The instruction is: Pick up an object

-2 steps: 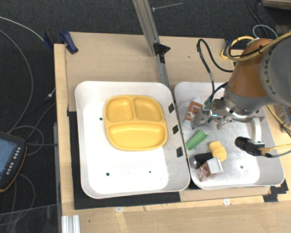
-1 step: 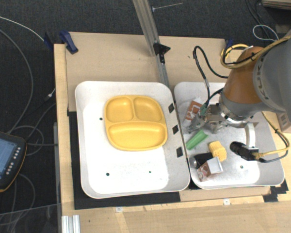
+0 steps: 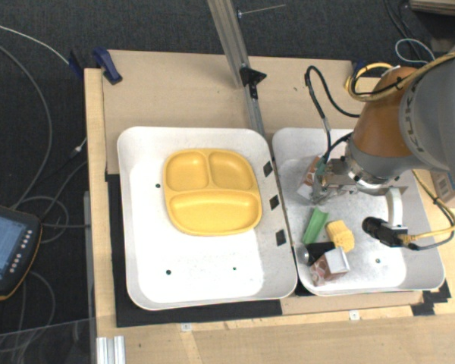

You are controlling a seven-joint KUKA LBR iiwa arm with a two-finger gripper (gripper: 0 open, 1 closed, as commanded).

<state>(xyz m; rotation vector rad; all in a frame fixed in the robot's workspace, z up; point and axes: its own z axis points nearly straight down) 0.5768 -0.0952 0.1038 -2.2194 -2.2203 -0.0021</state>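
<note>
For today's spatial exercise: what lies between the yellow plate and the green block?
In the camera view, the two bins' adjoining rims, with small black tabs, lie between yellow plate and green block.

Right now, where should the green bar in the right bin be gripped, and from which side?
Grip the green bar across its narrow width at its upper half, coming down from above. It lies flat and slim, and its lower end crowds the yellow block and brown box; the upper half looks freer.
</note>
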